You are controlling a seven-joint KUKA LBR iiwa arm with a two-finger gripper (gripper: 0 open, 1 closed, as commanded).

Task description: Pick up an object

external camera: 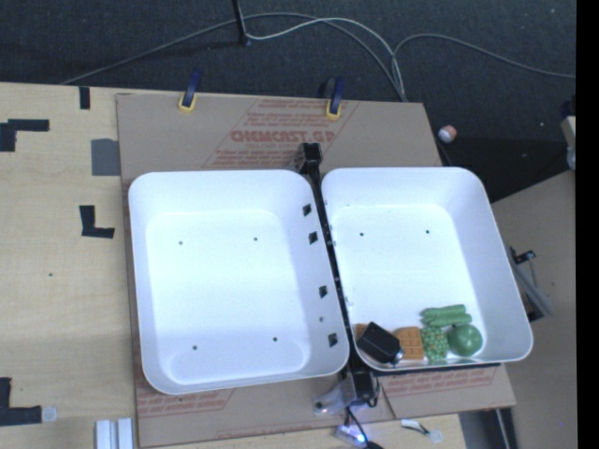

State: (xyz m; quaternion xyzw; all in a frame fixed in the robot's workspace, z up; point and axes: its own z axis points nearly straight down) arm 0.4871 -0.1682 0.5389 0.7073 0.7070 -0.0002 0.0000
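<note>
Several small objects lie bunched along the near edge of the right bin [487,213]. A black block [380,343] rests at the left of the bunch, partly over an orange waffle-like piece [408,341]. To the right are a green textured piece [435,344], a green elongated vegetable [444,315] and a round green ball [465,340].
The left bin [150,204] sits beside the right one, joined by a black clipped seam [323,251]. Both rest on a cardboard sheet [271,134] held by two clamps at the far edge. Cables run across the dark floor behind.
</note>
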